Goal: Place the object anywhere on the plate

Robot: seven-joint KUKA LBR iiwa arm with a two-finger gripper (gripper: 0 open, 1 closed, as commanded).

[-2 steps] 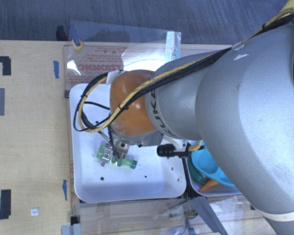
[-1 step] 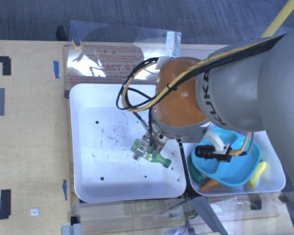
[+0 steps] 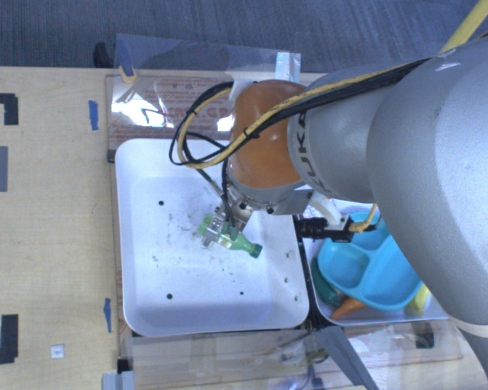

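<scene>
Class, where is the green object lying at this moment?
The green object lies in the left bin, right of its middle, directly under the tool and left of the blue plate in the neighbouring bin.

gripper (image 3: 220,227) over green bottle (image 3: 242,244) in left white bin (image 3: 146,169)

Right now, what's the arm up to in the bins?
The arm has reached into the left bin with its gripper down at a green object lying near the bin's middle. From this angle I can't tell whether the object is gripped or just under the gripper. The blue plate sits in the right bin, partly under the arm, with something orange beside it. Nothing green is on the plate yet.
</scene>
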